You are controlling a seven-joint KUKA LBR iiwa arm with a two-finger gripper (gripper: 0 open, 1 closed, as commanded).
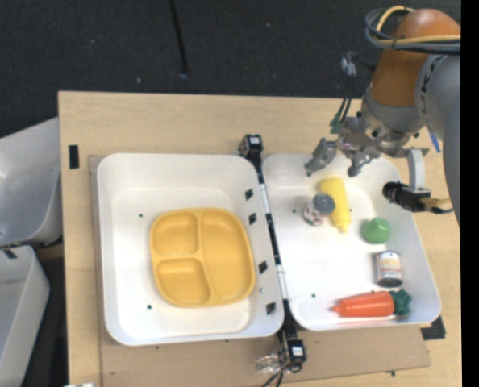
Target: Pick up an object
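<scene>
Yellow is the colour of the big plate point(202, 257) with three parts that lies flat in the left bin point(110, 216). Right beside it sits the right bin point(304, 280), and the two white bins touch along the middle of the wooden bench point(78, 119).

Up at the far end of the right bin hangs the gripper point(341, 159), on the grey arm point(409, 63) with its orange band. Its two fingers are spread apart and nothing is between them. It hovers just above a yellow bottle point(337, 202), but it does not touch it.

The yellow bottle lies on its side near the top of the bin. A small grey cap thing point(319, 207) sits right against its left side. A little green ball point(376, 230) sits to the right of the bottle. Below the ball stands a small can point(389, 268). At the near edge lies an orange carrot point(370, 305) with a green end, pointing sideways along the bin wall.
</scene>
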